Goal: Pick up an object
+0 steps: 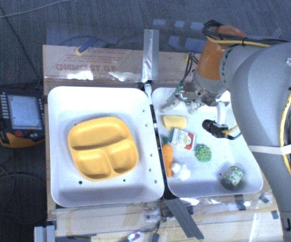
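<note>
The pincer (187, 99), its opening unclear, hovers above a red-and-white carton (182, 138) whose print is unreadable.

The bench (100, 64) bears two white bins (59, 135) side by side.

Faint reddish lettering on the cardboard sheet (92, 64) behind the bins — too blurred to read; nothing else legible.

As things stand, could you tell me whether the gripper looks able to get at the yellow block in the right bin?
Probably yes: the gripper hovers just above the yellow block, whose top is uncovered; the small carton lies beside it, apart.
</note>
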